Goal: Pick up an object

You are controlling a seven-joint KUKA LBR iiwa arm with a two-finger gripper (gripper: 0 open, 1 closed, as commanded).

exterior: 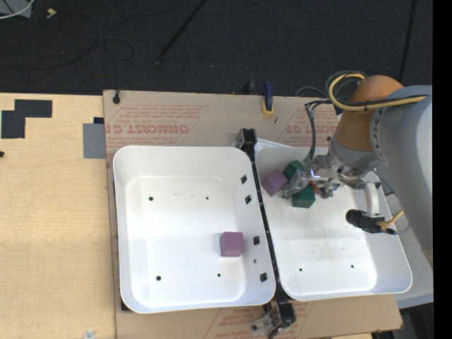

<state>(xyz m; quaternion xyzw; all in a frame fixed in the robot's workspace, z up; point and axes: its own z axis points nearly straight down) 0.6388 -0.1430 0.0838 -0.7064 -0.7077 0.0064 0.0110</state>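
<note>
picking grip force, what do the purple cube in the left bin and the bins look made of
Purple cube: probably foam or soft plastic, given its matte, dull faces and rounded edges. Bins: likely thin moulded plastic, being smooth, white and slightly glossy with rounded rims.

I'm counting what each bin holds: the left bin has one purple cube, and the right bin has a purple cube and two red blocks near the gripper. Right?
One thing is off: the two blocks near the gripper are green, not red, as the camera view shows. The rest stands: the left bin holds one purple cube, and the right bin holds a purple cube beside those blocks.
</note>
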